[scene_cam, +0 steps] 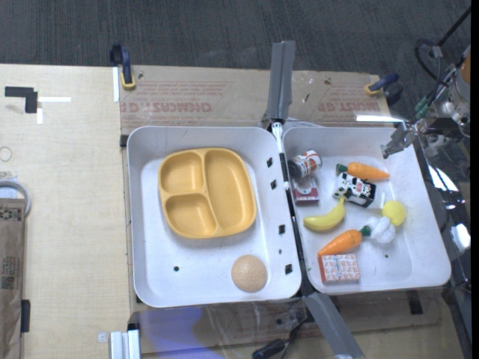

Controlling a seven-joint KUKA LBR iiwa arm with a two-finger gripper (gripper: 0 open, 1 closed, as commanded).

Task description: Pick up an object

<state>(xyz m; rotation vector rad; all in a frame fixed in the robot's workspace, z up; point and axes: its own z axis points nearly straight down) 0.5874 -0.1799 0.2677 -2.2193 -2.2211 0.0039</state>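
Note:
The right bin [428,269] holds several small items. Among them are a tin can [304,164] lying on its side, a yellow banana [328,218] and an orange carrot [367,172] near the back. There are also a second carrot [343,241], a black-and-white cow-patterned piece [358,191], a lemon [394,212] and an orange carton [339,268]. My gripper [397,140] hangs over the bin's back right corner, above and to the right of the upper carrot, with nothing visibly in it.
The left bin [142,223] carries a yellow divided plate [207,193] and a tan round roll [249,272]. A grey post [281,81] stands behind the seam between the bins. Cables and arm parts [449,103] crowd the right side.

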